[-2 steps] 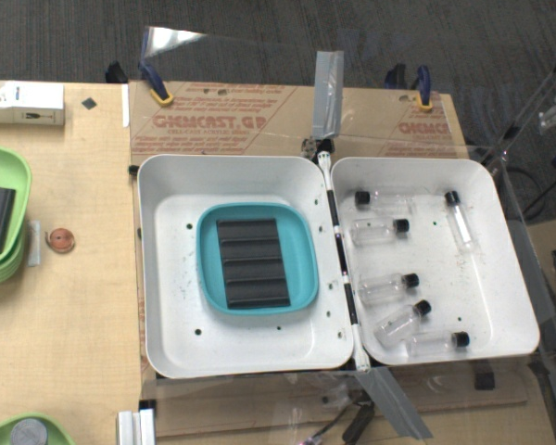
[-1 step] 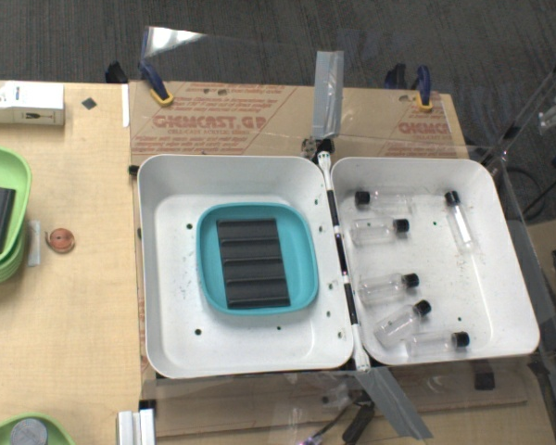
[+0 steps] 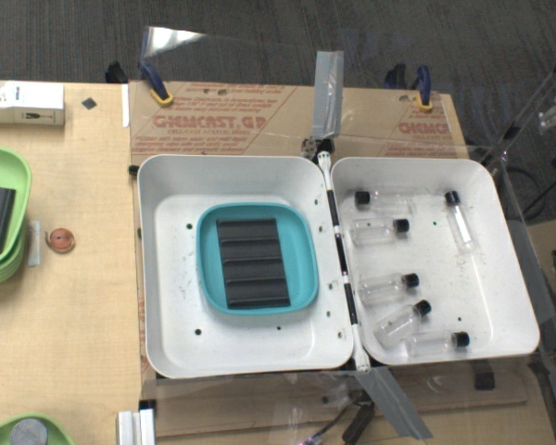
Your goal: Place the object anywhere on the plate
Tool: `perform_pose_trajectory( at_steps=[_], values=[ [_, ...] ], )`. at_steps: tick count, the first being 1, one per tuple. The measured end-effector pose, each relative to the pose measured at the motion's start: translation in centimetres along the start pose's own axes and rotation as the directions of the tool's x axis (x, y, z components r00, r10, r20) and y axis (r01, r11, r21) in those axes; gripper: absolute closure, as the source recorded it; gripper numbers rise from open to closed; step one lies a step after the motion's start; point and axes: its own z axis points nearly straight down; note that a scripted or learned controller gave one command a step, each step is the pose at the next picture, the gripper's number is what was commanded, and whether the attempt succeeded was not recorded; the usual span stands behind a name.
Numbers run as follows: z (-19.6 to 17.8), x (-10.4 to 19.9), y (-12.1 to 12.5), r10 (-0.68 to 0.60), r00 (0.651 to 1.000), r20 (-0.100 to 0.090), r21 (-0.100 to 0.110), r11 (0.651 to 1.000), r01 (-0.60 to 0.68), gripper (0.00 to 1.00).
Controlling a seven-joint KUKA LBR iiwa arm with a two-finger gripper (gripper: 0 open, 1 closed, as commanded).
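Observation:
A teal square plate (image 3: 257,259) with a black ridged insert (image 3: 251,262) lies in the middle of the left white bin (image 3: 171,332). The right white bin (image 3: 500,248) holds several clear plastic vials with black caps. One vial (image 3: 458,221) lies upright along the far right side, one vial (image 3: 378,197) sits at the back left, one vial (image 3: 392,288) rests mid-bin, and others lie near the front edge, such as the vial (image 3: 403,321).
A metal divider strip (image 3: 338,248) runs between the two bins. Cardboard (image 3: 259,119) with clamps lies behind them. A green tray (image 3: 0,216) sits at the far left on the wooden bench, beside a small round copper piece (image 3: 61,240).

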Motion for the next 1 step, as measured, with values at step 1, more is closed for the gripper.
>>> perform_pose_trajectory(
  at_steps=[1],
  values=[
    [0.00,0.00,0.00,0.000,1.000,0.000,0.000,1.000,0.000,0.00]
  ],
)
